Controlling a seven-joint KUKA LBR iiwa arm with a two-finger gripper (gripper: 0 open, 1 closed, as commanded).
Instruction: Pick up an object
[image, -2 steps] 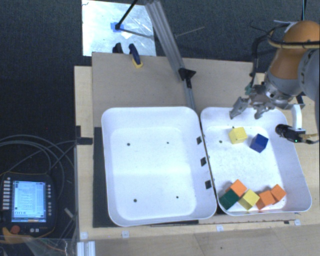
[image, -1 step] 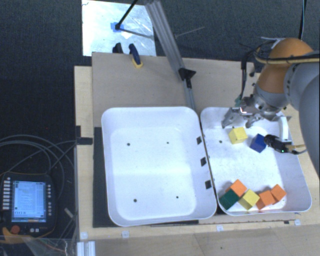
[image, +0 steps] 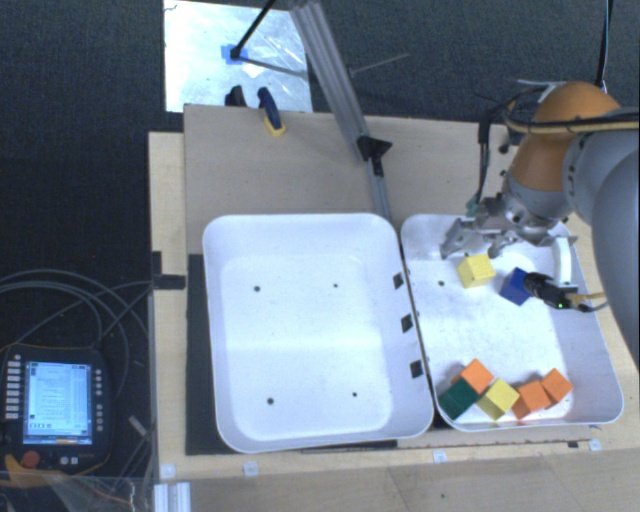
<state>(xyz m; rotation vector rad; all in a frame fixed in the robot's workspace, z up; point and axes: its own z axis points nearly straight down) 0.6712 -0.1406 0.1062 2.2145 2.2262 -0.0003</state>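
My gripper hangs over the far end of the right bin, and its fingers look spread open with nothing between them. A yellow block lies just below it in the view, close to the fingertips. A blue block sits a little to the right of the yellow one. Along the bin's near edge is a cluster: an orange block, a green block, a second yellow block and two more orange blocks.
The left bin stands beside the right one, with black clips along the shared rims. A grey pole slants over the bench's far side. A pendant with a lit screen lies off the bench to the left.
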